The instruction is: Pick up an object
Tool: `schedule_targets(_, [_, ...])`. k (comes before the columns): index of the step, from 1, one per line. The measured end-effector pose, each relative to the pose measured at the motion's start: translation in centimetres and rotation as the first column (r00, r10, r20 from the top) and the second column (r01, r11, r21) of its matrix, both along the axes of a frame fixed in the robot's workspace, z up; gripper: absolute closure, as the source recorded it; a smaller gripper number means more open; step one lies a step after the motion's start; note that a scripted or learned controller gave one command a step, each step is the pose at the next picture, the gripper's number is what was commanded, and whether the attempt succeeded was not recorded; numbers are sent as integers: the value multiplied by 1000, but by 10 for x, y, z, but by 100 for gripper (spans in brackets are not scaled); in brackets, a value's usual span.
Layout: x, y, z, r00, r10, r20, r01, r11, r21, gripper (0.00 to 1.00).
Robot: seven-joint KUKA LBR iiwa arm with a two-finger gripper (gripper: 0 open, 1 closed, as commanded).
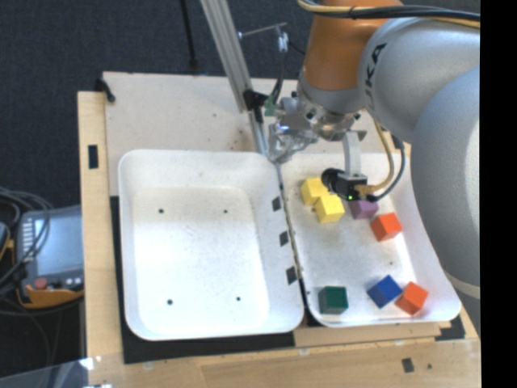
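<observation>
gripper [284, 142] hovering just beyond the yellow blocks [321, 200], fingers – can't tell, purple block [363, 209] just right of them, green cube [332, 299] well nearer

One fixed camera above the bench [97, 217] — slanting down on both white bins [202, 241].

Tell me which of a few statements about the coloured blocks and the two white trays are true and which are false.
1. All the blocks lie in the right bin. True.
2. There are two yellow blocks. True; they sit side by side, touching.
3. The green block lies in the left bin. False; it sits in the right bin's near left corner.
4. The blue block sits beside an orange block. True.
5. The purple block is the one nearest the camera. False; it lies near the far end, beside the yellow ones.
</observation>
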State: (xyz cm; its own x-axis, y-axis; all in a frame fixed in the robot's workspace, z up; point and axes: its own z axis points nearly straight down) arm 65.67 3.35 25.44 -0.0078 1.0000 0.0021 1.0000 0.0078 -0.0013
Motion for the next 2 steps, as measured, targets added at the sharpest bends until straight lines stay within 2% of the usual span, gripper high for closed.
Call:
schedule_targets(1, [-11,45,-3,1000,-1,-2,1,1000,-1,100])
schedule_targets(2, [-12,62,-24,1000,-3,-3,3,1000,-4,100])
